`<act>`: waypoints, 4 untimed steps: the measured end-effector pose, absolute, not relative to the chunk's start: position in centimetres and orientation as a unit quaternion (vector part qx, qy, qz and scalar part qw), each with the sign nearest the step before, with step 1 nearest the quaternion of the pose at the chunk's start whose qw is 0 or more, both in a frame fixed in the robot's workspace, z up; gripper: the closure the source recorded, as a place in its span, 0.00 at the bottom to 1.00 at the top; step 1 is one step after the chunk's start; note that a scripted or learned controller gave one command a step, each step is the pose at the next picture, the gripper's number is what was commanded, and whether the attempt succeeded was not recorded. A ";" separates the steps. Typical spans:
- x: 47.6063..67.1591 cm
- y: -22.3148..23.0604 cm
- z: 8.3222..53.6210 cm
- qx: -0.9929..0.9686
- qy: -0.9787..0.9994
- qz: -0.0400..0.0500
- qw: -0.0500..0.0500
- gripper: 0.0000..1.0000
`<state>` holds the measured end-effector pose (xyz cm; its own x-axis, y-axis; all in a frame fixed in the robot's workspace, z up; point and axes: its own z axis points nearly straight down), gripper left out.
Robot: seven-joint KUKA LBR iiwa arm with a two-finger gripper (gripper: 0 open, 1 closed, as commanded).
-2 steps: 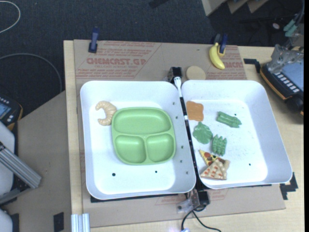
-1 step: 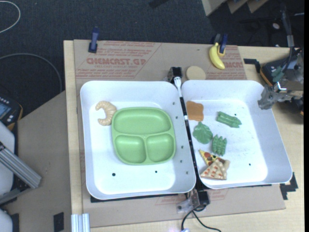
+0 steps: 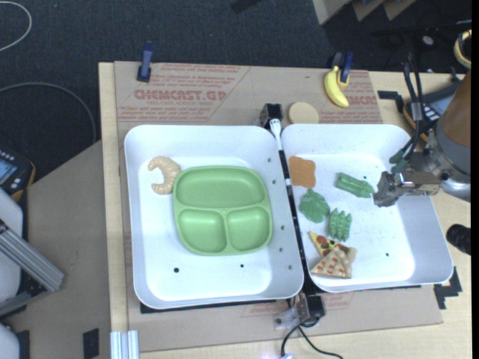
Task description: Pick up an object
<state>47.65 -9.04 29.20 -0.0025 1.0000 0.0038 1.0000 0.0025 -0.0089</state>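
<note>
Green tray (image 3: 222, 217) and croissant (image 3: 164, 173) (left bin (image 3: 142, 200)).

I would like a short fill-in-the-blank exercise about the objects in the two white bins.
1. The green divided plate lies in the ____ bin.
2. The croissant lies beside the plate, in the ____ bin as it.
3. The pizza slice lies in the ____ bin.
4. The banana lies ____ both bins, on the board.

Missing words: left; same; right; outside

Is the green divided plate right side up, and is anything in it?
Right side up and empty: the green divided plate in the left bin shows three bare hollows facing up.
</note>
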 end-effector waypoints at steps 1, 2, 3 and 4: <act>47.9 -3.2 28.7 -0.705 -0.709 0.000 0.002 1.00; 48.0 1.7 29.5 -0.705 -0.709 -0.001 0.000 1.00; 48.0 1.4 30.5 -0.707 -0.707 -0.001 -0.001 1.00; 47.9 7.8 32.4 -0.704 -0.710 -0.002 0.000 1.00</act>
